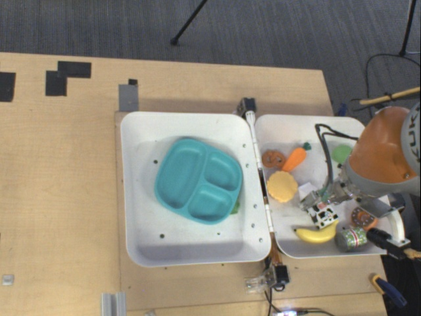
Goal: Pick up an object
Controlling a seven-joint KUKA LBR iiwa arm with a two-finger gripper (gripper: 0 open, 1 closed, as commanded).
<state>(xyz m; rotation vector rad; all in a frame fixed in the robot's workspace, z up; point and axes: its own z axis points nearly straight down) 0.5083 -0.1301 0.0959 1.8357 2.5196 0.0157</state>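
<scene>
Beneath the grey arm with its orange band [383, 151], low in the right bin [309, 127]: gripper [322, 209], a cluttered metal-and-black head pointing into the bin; whether it is open or closed I cannot tell, and nothing can be seen held in it.

Just below the gripper, nearly touching: banana [314, 234], lying flat.
Beside the banana, away from the left bin: small can [352, 237], on its side.
Just beside the gripper, toward the left bin: yellow round piece [283, 186].
Above that, near each other: brown cookie-like piece [273, 158] and carrot [296, 158], tilted.
Beyond the gripper, by the arm: green item [342, 153], partly hidden.

Well apart, in the left bin [135, 176]: teal divided plate [199, 180].
</scene>
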